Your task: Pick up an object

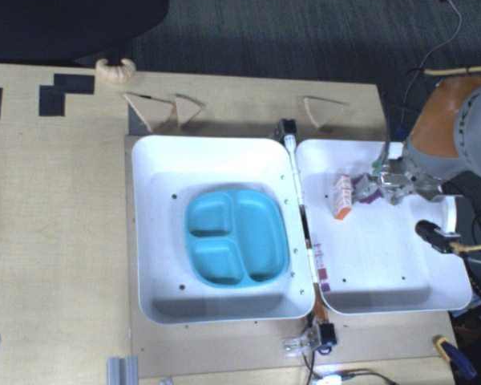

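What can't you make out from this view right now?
Camera view, too small and blurred: what the orange-white item is.
Too small: whether the end effector touches it.
Hidden by the arm: upper right corner of the right bin.
Cut off at the right edge: the rest of the arm.

You're looking at a rounded grey arm (479,131) with a broad orange band (439,125) above the wrist (dull, almost brown in this light), narrowing to a small, silvery metal gripper (382,184).
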Controlling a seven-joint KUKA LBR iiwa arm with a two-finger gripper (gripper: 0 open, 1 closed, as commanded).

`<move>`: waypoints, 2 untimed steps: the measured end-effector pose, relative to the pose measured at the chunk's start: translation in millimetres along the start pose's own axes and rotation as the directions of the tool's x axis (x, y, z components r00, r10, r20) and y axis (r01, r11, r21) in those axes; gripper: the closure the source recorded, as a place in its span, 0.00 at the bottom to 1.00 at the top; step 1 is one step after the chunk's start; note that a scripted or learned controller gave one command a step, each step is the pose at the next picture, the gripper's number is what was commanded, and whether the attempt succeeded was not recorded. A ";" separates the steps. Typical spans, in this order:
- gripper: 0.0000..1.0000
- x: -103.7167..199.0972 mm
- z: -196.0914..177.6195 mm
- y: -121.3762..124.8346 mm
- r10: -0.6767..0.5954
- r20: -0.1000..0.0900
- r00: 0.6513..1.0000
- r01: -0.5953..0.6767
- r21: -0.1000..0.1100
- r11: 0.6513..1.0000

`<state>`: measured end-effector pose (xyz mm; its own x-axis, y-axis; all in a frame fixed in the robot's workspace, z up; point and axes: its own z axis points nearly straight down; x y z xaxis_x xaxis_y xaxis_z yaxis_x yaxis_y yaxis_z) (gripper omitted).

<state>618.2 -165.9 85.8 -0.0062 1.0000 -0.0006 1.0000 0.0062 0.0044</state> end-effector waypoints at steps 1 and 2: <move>1.00 0.0 -12.8 2.5 -0.003 0.002 1.000 0.003 -0.007 1.000; 1.00 -27.1 -60.5 52.4 0.000 0.001 1.000 0.000 -0.003 1.000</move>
<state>670.5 -192.7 146.6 -0.0064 1.0000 -0.0021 0.9999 0.0064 0.0078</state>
